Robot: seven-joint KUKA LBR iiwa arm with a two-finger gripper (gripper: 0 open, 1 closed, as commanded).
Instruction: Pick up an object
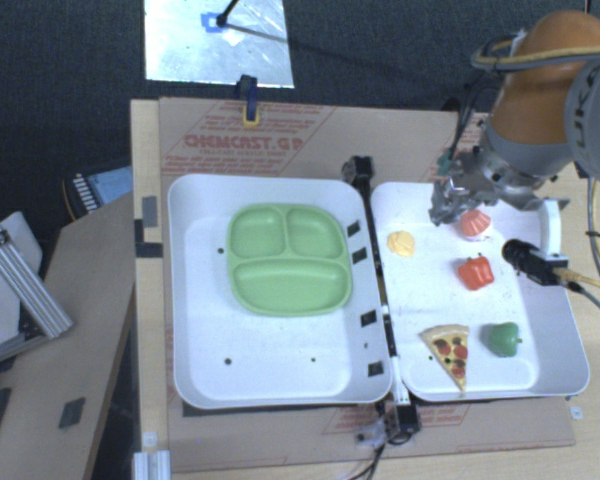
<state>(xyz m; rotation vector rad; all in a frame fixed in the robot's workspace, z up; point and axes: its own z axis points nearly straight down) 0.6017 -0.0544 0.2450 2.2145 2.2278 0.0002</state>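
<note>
over right bin, end effector.

The arm is cut off by the right and top edges, so only its orange band and grey wrist show, and the pincer is too dark and small to tell how its fingers stand. It covers the far left side of a red and white object in the right bin, whose far rim lies hidden under the wrist. At the left edge, a metal frame beside the bench is cropped
</note>
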